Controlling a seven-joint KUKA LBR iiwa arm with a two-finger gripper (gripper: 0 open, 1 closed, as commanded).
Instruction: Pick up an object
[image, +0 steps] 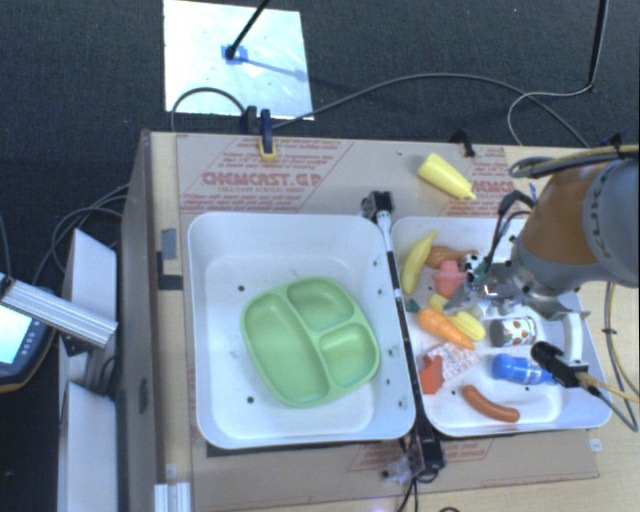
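Camera view, looking down at a slant: two shallow white bins side by side on the brown cardboard-covered bench (300, 170). Left white bin (220, 260) holds one pale green plastic divided tray (310, 340) with three compartments, sitting a bit right of centre.

Right white bin (575, 415) holds the pile of toy items. Count as far as I can resolve:
- one yellow plastic banana (416, 262), upper left of the bin, lying along the divider
- one orange toy carrot (446, 328), mid-left, just beside one small yellow corn-like piece (468, 325)
- one pinkish-red lump (449, 283) near the banana, shape unclear
- one small red block (431, 376) low left, touching one white flat piece (457, 362)
- one brown-orange toy sausage (490, 404) at the bottom edge
- one blue toy bottle shape (517, 371) lying flat, lower right
- one white can with a printed label (514, 329) just above the blue one
- one small black-and-white figure (470, 266), too small to identify

Outside the bins: one yellow plastic wedge (445, 177) on the bench above the right bin.

Grey arm with orange band (560, 215) comes in from the right. Gripper (488, 285) is down in the middle of the right bin, among the pinkish lump, corn piece and can. Finger spacing: cannot tell, blurred against the clutter. Nothing visibly between them.
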